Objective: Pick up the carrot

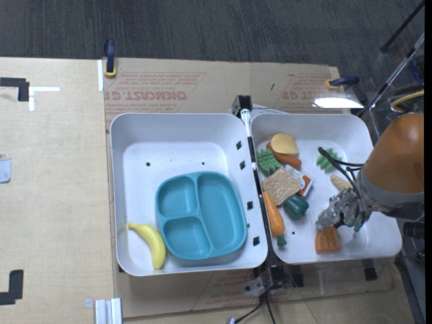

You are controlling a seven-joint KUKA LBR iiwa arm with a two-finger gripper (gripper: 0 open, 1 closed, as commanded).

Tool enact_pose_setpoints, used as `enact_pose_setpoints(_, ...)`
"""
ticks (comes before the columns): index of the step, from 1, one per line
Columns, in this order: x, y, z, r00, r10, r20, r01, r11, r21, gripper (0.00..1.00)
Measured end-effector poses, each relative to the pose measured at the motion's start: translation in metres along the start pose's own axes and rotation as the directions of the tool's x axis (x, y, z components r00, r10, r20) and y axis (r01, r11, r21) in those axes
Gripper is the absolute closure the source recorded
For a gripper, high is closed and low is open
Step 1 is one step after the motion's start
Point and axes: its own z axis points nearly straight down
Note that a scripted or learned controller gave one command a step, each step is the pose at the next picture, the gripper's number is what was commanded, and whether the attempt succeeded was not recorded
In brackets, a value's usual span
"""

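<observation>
The carrot (273, 213) is a long orange piece with a green tip. It lies along the left wall of the right bin (378, 248), pointing toward the front. My gripper (337, 212) hangs low over the right half of that bin, well to the right of the carrot and apart from it. An orange wedge-shaped piece (327, 241) lies just in front of the gripper. The orange-banded wrist (399, 160) hides the bin's right side.
Beside the carrot lie a tan cracker (282, 184), a dark green pepper (295, 206), a green leafy piece (266, 160) and a bun (284, 144). Dark green beans (329, 157) sit farther back. The left bin (169, 130) holds a teal divided plate (200, 214) and a banana (152, 242).
</observation>
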Motion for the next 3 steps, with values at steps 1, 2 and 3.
enact_pose_setpoints(1,0.031,0.051,0.001,0.949,0.314,0.0,-0.314,0.949,0.0,1.0)
enact_pose_setpoints(2,0.03,0.049,0.0,0.949,0.317,0.005,-0.317,0.949,0.0,0.0)
enact_pose_setpoints(3,0.079,0.099,-0.1,0.974,0.227,0.001,-0.227,0.974,-0.001,0.0)
